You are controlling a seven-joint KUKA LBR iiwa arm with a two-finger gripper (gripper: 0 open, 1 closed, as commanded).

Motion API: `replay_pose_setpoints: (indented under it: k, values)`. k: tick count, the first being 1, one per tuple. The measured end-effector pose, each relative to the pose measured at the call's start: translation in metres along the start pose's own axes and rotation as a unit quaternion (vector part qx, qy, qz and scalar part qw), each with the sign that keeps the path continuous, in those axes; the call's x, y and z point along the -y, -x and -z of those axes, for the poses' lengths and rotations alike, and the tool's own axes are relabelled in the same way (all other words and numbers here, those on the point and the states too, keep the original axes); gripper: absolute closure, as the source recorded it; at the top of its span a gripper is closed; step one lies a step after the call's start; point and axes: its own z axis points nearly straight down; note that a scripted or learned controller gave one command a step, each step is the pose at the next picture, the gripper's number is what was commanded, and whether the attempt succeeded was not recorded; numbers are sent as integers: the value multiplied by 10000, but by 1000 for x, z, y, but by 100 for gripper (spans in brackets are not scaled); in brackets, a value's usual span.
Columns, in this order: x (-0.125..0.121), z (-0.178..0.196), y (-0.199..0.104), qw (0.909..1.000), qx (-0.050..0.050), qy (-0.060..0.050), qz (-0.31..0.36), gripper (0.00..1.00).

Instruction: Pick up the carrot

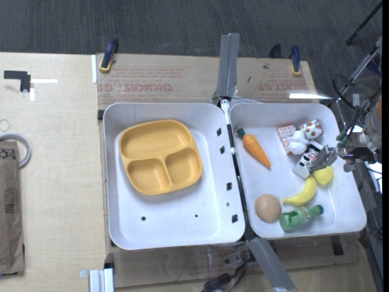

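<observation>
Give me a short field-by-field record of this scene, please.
left bin: yellow plate
right bin: carrot, banana, lemon, green bottle, tan ball, small packets
carrot: near the divider, lying apart from the rest, not held
gripper: at the right edge, above the lemon, far from the carrot

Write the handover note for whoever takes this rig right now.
Gripper: at the right bin's right side, over the clutter near the lemon; whether it is open or shut can't be told.
Carrot: lying in the right bin's upper left, near the divider, apart from the gripper.
Done: nothing; carrot not grasped.
Left: move across to the carrot, grasp, lift.
</observation>
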Motion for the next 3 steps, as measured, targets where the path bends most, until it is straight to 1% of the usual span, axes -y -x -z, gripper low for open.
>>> replay_pose_setpoints:
  k: [1, 2, 3]
  values:
    - [2, 33, -18, 9997, 5, 16, 239, 0]
    - [3, -28, -59, 9982, 0, -4, -595, 0]
    - [-46, -69, -114, 9981, 2, -3, 613, 0]
